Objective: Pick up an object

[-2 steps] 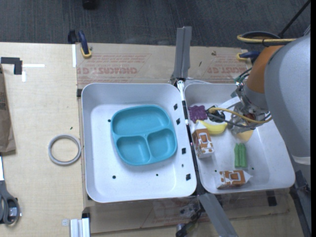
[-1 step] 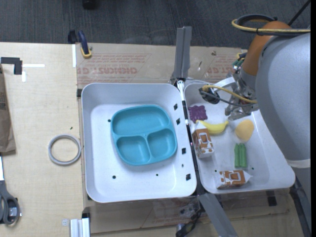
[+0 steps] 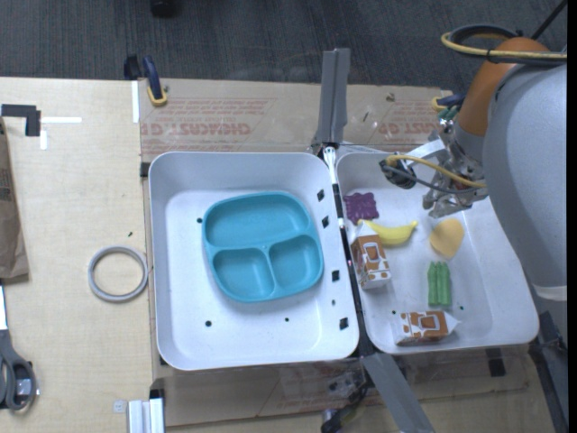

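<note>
Bins: two, side by side on the desk (image 3: 72, 224); the left bin (image 3: 171, 269) holds one blue divided tray (image 3: 261, 246), and the right bin (image 3: 505, 318) lies under the gripper.
Gripper: the gripper (image 3: 446, 201) hangs over the right bin's far part; whether it is apart or together cannot be told, and nothing shows clamped in it.
Objects in right bin: six, one of each.
Yellow round piece (image 3: 447, 237): just below the gripper.
Banana (image 3: 395, 233): to the gripper's left, long axis running left to right.
Purple grapes (image 3: 361, 207): farther left.
Small carton (image 3: 370, 262): lower left of the gripper, long axis near to far.
Green vegetable (image 3: 438, 283): below the gripper, long axis near to far.
Orange packet (image 3: 424, 327): lowest, well apart from the gripper.
</note>
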You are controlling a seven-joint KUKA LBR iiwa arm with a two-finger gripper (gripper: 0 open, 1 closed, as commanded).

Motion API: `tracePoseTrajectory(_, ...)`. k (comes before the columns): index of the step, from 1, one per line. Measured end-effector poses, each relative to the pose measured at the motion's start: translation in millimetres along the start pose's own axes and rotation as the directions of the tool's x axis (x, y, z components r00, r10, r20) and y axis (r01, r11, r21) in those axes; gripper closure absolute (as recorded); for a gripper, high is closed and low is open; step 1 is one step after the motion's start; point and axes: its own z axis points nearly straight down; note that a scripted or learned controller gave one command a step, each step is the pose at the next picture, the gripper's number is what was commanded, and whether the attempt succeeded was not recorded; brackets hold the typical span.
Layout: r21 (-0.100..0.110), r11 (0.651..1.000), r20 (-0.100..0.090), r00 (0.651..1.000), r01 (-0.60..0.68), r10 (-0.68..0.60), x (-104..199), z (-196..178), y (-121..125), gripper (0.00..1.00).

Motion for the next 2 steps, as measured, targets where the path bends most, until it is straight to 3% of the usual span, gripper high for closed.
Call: tracePoseTrajectory(2, 0.001, 1.0, 0.001, 1.0, -0.004, 0.004, 7.6, 0.9, 0.7, 1.0)
